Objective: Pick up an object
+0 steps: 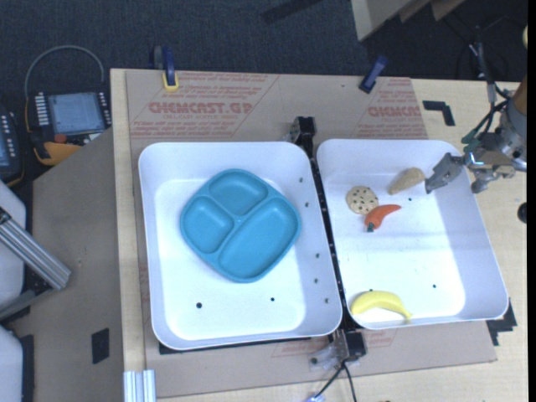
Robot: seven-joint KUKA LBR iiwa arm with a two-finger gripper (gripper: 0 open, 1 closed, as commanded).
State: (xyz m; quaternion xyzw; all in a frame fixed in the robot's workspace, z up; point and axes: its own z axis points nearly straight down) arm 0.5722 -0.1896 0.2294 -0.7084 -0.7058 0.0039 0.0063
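The right bin (469, 249) holds a round chocolate-chip cookie (362, 198), a small orange-red pepper (383, 214), a beige lump (407, 179) and a yellow banana (381, 305) at its front edge. My gripper (461, 175) hangs over the bin's far right corner, just right of the beige lump. Its fingers are spread open and nothing sits between them. One fingertip (440, 175) is close to the lump but apart from it.
The left bin (167, 291) carries a blue divided plate (240, 223). A black bracket (303, 128) stands between the bins at the back. Cardboard (251, 99) lies under both bins.
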